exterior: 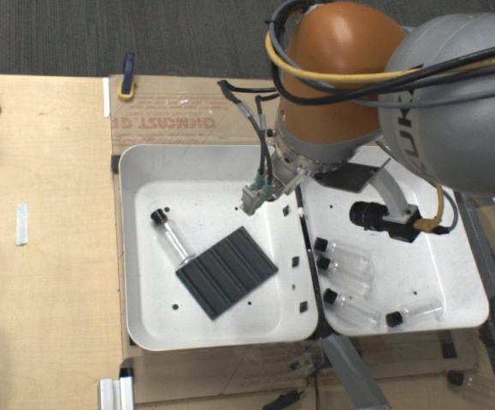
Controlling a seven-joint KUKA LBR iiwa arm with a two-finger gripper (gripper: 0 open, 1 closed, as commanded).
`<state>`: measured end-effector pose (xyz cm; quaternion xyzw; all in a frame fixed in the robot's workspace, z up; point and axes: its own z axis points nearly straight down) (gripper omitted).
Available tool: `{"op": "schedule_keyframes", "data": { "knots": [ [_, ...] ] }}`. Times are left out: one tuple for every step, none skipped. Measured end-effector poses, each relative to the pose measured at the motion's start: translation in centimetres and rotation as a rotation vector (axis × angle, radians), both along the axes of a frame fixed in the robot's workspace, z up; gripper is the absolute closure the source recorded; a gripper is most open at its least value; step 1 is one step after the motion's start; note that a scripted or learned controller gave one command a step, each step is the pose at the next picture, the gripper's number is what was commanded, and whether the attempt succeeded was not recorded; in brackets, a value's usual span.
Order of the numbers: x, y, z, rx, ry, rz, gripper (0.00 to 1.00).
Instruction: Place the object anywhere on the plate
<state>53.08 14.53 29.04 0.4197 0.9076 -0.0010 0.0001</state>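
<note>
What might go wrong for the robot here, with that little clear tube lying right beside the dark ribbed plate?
1. The clear tube lies flat against the edge of the dark ribbed plate, so a grab may nudge the plate or push the tube aside.
2. The tube looks round and smooth, so it may roll or slip.
3. The gripper hangs near the wall between the left bin and the right bin, and might clip it.

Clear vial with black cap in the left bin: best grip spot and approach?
Probably mid-barrel of the vial, from straight above, pincer closing across its narrow width. It lies flat, diagonal, cap up-left; its lower end meets the dark ridged plate, so stay toward the cap half.
</note>
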Motion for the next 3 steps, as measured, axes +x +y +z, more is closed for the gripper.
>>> {"op": "schedule_keyframes", "data": {
  "knots": [
    [-5.0,-6.7,6.5,0.000,-0.001,0.039,1.00],
    [-3.5,-2.6,2.4,0.002,0.001,0.587,1.00],
    [7.9,2.0,6.3,0.001,-0.003,0.728,1.00]
  ]
}}
